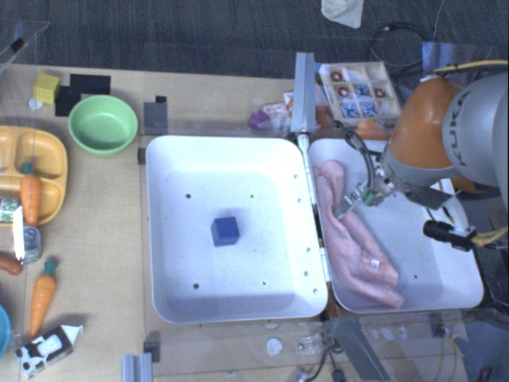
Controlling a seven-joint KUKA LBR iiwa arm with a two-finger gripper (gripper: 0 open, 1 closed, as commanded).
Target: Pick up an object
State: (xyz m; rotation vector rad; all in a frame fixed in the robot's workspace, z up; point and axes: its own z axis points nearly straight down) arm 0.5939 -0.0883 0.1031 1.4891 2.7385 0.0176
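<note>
Left bin (pixel 171 173): shallow white tray with rounded corners, holding one small blue cube (pixel 226 230) near its centre, well apart from the walls. Right bin (pixel 445 289): same form, holding a soft pink cloth (pixel 354 245), long and rumpled, lying along its left wall from far to near. The gripper (pixel 355 203) sits over the cloth's far half, touching or just above it; whether the claw is released or clenched cannot be told. The grey arm (pixel 445 134) with its orange band overhangs the bin's far right. Left of the bins: a green bowl (pixel 102 123), a yellow tray (pixel 40 173), and toy carrots (pixel 41 293).
</note>
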